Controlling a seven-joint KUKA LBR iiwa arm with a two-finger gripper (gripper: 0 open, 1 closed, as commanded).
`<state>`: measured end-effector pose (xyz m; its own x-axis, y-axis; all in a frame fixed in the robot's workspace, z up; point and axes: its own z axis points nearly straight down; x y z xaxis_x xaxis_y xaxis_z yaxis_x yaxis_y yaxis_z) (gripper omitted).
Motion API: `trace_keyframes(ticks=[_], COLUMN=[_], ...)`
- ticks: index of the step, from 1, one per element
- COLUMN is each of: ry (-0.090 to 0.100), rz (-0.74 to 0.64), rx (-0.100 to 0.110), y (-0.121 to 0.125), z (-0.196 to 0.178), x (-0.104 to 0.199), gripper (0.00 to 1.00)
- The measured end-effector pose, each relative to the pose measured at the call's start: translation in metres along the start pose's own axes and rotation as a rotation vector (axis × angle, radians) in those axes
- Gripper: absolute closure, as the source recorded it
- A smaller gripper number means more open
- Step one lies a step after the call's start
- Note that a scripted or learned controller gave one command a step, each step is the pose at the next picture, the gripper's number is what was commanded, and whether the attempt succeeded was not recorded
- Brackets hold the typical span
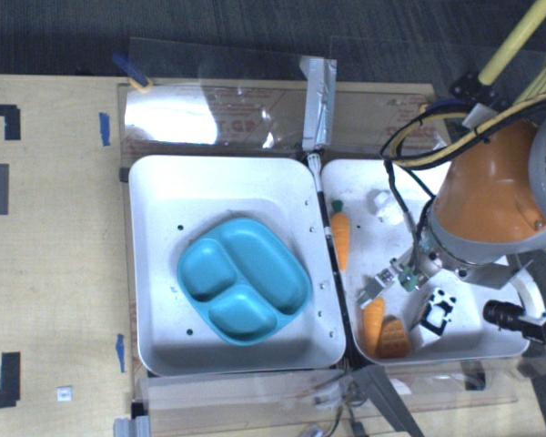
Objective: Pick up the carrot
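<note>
No text, label, brand or number is reading clearly anywhere in the camera view. Nearest candidate: a small black-and-white patterned tag (439, 309) is sitting in the right bin (455, 349), just right of the gripper (393, 280); it is showing blocky marks like a fiducial code, but nothing on it is resolving into letters or digits. Black bracket-shaped marks (6, 121) are showing on the bench (55, 271), well left of the left bin (155, 271); these are plain shapes, not characters. Blue tape strips (104, 128) beside that bin are carrying no writing.
</note>
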<state>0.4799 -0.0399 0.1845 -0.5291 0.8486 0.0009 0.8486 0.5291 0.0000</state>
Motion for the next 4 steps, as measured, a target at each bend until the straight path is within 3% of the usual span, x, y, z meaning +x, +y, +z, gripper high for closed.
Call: trace_keyframes(ticks=[1,2,3,4], ry=[-0.002,-0.006,-0.002,-0.001], rz=[0.019,0.018,0.221,0.027], rx=[0.0,-0.008,-0.003,-0.001], y=[-0.034,-0.03,0.0,-0.013], z=[0.091,0.08,-0.023,-0.025], x=[-0.052,-0.052,-0.014,-0.022], gripper=[0.0,1.0,1.0,1.0])
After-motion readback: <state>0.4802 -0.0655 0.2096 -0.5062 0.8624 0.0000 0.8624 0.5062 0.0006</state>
